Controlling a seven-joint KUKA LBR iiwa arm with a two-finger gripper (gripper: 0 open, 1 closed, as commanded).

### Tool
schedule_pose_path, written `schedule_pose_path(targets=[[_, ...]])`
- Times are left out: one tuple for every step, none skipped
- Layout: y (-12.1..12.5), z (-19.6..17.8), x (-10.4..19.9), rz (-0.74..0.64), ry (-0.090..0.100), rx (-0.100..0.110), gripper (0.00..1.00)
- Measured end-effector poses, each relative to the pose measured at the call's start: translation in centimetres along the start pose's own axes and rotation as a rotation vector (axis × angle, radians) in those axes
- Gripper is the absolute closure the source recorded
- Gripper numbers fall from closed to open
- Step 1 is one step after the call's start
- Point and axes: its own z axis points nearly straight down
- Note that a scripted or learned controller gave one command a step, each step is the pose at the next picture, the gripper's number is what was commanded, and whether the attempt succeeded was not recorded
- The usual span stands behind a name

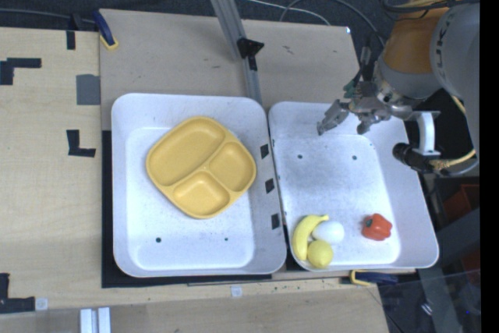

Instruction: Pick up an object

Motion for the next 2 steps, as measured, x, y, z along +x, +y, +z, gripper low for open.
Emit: schedule_pose_path(targets=[[0.0, 0.0, 0.0, 0.0, 0.0, 0.0, 0.0], [0.3, 6.4, 0.1, 0.0, -0.001, 0.006, 0.0]])
